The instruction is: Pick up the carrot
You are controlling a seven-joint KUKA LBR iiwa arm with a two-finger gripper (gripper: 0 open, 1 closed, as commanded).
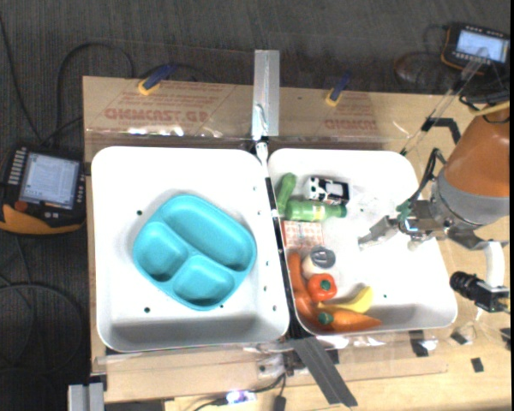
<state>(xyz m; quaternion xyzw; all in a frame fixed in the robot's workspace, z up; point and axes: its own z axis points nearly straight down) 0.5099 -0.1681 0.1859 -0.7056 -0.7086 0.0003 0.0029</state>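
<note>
The carrot (pixel 353 320) lies on its side at the near edge of the right bin (pixel 411 268), orange with a green stalk end pointing left. A yellow banana (pixel 358 298) rests just above it. My gripper (pixel 375 233) hangs over the middle of the right bin, up and to the right of the carrot and apart from it. It points left, and nothing shows in it. The grey arm with its orange band (pixel 484 165) comes in from the right.
Along the right bin's left wall lie green vegetables (pixel 301 205), a black-and-white item (pixel 327 190), a pink packet (pixel 305 232), a grey disc (pixel 322 257) and a red-orange piece (pixel 322 286). The left bin (pixel 111 229) holds a blue divided plate (pixel 194 251).
</note>
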